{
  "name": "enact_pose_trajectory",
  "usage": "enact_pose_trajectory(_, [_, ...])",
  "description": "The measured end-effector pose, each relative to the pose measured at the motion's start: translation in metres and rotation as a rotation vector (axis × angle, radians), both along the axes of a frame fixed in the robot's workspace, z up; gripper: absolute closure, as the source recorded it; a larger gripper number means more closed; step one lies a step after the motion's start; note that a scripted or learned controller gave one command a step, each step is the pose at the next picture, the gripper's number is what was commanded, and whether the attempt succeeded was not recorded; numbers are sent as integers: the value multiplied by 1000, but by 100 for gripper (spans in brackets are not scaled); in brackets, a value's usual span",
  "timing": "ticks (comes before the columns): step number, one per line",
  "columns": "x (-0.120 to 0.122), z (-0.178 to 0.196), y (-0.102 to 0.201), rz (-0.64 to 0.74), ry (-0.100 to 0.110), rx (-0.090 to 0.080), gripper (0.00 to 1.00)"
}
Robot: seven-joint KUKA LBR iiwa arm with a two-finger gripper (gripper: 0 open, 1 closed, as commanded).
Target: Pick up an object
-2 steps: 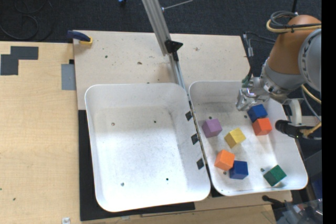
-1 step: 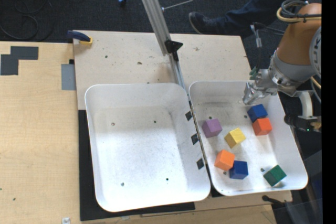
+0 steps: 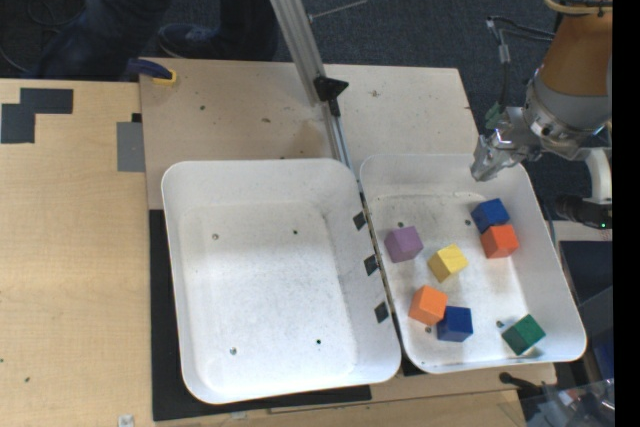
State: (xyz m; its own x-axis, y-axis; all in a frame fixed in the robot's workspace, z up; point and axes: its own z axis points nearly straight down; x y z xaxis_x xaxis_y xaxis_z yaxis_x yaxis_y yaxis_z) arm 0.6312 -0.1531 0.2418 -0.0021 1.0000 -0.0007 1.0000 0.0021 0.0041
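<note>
The right bin (image 3: pixel 440 177) holds several small blocks: a purple one (image 3: pixel 403 243), a yellow one (image 3: pixel 448 261), an orange one (image 3: pixel 429 304), a dark blue one (image 3: pixel 455 323), a green one (image 3: pixel 523 333), a blue one (image 3: pixel 490 213) and a red-orange one (image 3: pixel 499 240) touching it. My gripper (image 3: pixel 486 163) hangs over the far right rim of this bin, above and behind the blue block. Nothing shows between its fingers.
The left bin (image 3: pixel 200 185) lies beside the right one, with black clips (image 3: pixel 371 264) along the shared edge. A slanted aluminium post (image 3: pixel 295 15) rises behind the bins. The wooden bench extends to the left and back.
</note>
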Motion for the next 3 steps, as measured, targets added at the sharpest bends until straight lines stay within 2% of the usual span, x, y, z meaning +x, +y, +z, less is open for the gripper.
enact_pose_trajectory(1, [-18,-13,50,2,9,3,100])
enact_pose_trajectory(2, [-31,-6,109,3,8,4,100])
enact_pose_trajectory(3, [-50,-16,152,1,10,3,100])
